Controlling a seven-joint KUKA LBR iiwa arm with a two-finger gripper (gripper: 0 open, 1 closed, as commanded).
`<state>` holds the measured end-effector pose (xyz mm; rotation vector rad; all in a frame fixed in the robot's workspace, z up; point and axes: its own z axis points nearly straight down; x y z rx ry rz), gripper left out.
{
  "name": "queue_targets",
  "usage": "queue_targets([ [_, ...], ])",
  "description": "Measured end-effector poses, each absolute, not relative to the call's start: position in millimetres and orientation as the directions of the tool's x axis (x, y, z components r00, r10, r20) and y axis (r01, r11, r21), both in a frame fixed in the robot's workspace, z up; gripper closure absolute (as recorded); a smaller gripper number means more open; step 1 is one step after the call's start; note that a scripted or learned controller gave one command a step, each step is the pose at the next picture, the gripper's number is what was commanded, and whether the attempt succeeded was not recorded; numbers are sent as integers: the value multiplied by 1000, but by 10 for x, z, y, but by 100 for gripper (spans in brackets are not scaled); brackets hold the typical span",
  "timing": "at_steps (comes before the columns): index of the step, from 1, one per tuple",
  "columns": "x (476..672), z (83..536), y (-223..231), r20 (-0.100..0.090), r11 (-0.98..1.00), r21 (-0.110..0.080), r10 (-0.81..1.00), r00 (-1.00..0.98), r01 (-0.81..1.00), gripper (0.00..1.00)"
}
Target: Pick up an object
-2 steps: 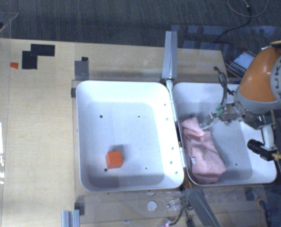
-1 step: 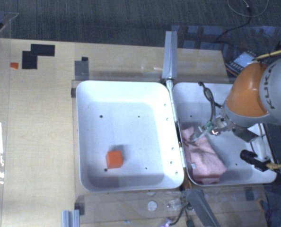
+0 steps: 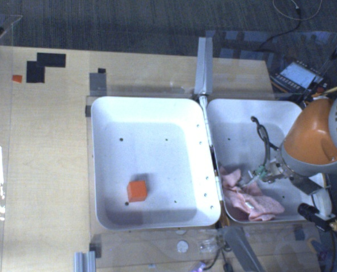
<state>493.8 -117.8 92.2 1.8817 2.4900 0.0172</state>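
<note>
One claw [image 3: 253, 178] over pink cloth [image 3: 249, 200]

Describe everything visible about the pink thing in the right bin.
The pink cloth looks like soft, crumpled fabric, pale pink with lighter folds. It lies bunched in a low heap in the near-left corner of the right bin, against the wall that borders the left bin. It spreads along the bin's near edge. The claw is right over its upper part; whether they touch cannot be told. Nothing else lies on it.
</note>
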Motion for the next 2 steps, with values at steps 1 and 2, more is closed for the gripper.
queue_targets([
  [1,4978,1048,-1166,-12,274,31,962,-274,961,100],
  [2,5099,1856,-775,1,-126,7,992,126,992,100],
])
